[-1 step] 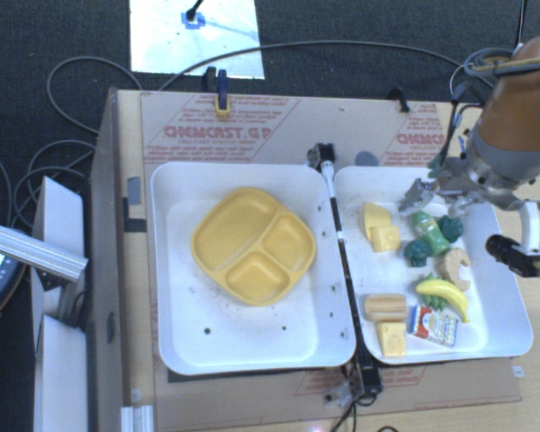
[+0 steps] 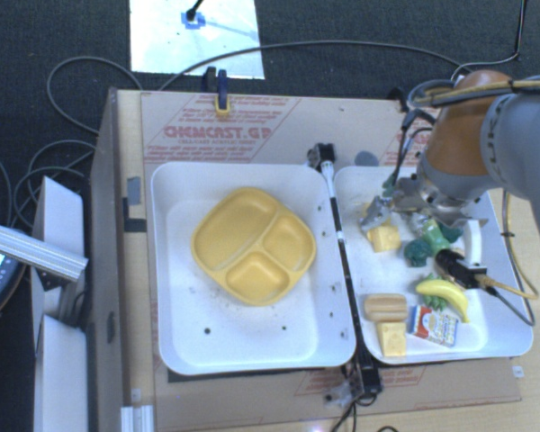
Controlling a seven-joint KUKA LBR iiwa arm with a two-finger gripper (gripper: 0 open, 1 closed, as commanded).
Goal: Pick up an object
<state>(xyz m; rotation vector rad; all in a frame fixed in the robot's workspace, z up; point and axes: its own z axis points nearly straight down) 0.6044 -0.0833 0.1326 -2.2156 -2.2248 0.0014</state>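
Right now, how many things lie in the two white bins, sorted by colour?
Yellow: 4 (divided plate, cheese wedge, banana, cheese block)
Green: 2 (two toys)
Tan: 1 (bread roll)
Red and white: 1 (small carton)
Total: 8

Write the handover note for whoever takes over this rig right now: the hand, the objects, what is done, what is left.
Hand: low in the right bin, just above the yellow block; grip state unclear.
Also in the right bin: green toy, banana, bread-like piece, small carton.
Left bin: yellow divided plate.
Done: nothing lifted.
Left: grasp one object and raise it.
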